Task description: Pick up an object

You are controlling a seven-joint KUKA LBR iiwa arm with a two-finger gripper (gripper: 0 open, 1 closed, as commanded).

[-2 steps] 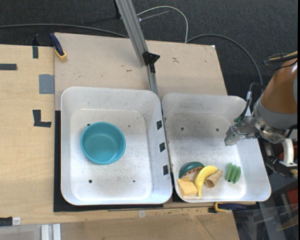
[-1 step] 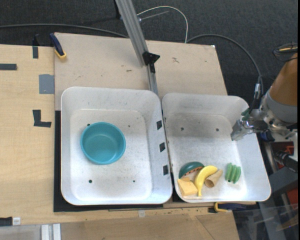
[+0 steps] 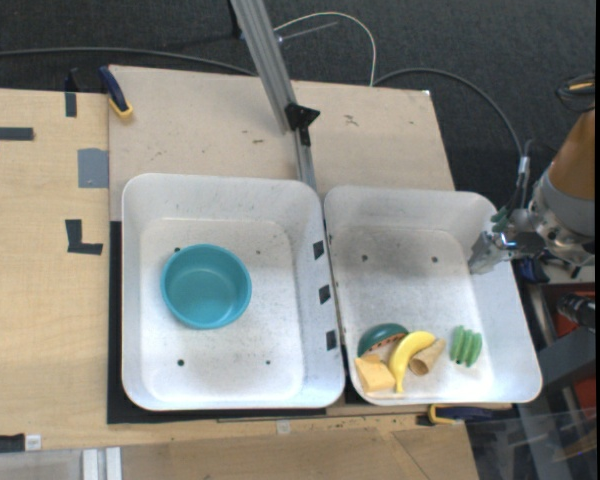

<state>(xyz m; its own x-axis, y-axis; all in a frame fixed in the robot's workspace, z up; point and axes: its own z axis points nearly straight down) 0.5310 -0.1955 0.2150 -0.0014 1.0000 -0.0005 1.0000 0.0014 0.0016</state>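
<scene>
So, scanning left to right: light wood bench is showing a few dark tape marks along its left side, and a yellow-tipped clamp is sitting at the top-left corner of the tan board under the bins. Left bin is holding one teal bowl, upright, sitting left of centre and well apart from the walls. A grey metal pole is slanting down from the top toward the seam between the two bins. Right bin is carrying a cluster in its near part: a tan block touching a yellow banana, a dark green rounded piece tucked just behind them, and a green ridged item lying just to the right, slightly apart from the banana. Rest of that bin floor is only showing dark scuffs. Gripper is hanging over the right bin's right wall, near its far corner, well apart from the cluster; nothing is sitting between its fingers, and I cannot tell how wide they are. Arm is reaching in from the right edge, orange band showing above the wrist.
</scene>
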